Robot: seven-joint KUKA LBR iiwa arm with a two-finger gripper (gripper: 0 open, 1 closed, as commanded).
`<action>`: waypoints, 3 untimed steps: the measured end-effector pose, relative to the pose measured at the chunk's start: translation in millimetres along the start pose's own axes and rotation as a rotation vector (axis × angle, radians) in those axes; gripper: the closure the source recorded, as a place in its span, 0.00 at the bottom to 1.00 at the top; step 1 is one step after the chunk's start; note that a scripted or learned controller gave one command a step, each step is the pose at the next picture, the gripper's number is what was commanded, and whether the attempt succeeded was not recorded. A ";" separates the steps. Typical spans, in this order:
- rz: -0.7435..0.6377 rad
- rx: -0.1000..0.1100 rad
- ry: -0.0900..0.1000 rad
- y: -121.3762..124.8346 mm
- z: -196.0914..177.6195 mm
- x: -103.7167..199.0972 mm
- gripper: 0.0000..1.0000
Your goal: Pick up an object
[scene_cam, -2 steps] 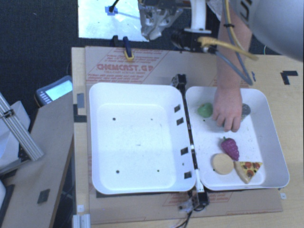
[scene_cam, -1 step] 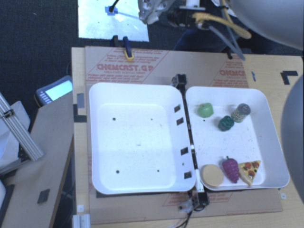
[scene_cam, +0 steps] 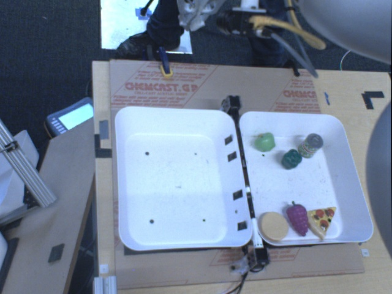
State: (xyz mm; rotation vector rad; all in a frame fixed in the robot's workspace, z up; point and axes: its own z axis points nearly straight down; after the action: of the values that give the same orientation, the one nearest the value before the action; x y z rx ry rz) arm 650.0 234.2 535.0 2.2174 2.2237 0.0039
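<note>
The right bin (scene_cam: 334, 179) holds several small objects. A green apple (scene_cam: 264, 142), a dark green round piece (scene_cam: 291, 158) and a grey can (scene_cam: 311, 145) lie near its far side. Along its near edge sit a tan round bun (scene_cam: 274, 225), a purple bunch of grapes (scene_cam: 297, 218) and a pizza slice (scene_cam: 322, 220). My gripper (scene_cam: 197, 10) hangs high at the top of the camera view, beyond the far edge of the bench and well away from every object. Nothing is seen in it.
The left bin (scene_cam: 177, 182) sits beside the right one, joined by a black clipped divider (scene_cam: 240, 164). The grey arm (scene_cam: 343, 11) and its yellow cables cross the top right. A side table (scene_cam: 55, 182) stands at the left.
</note>
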 end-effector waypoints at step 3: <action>0.003 -0.001 -0.001 18.7 -0.2 -7.4 1.00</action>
State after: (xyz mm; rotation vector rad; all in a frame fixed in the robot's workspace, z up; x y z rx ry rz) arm 668.7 226.9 535.3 2.2199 2.2192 0.0040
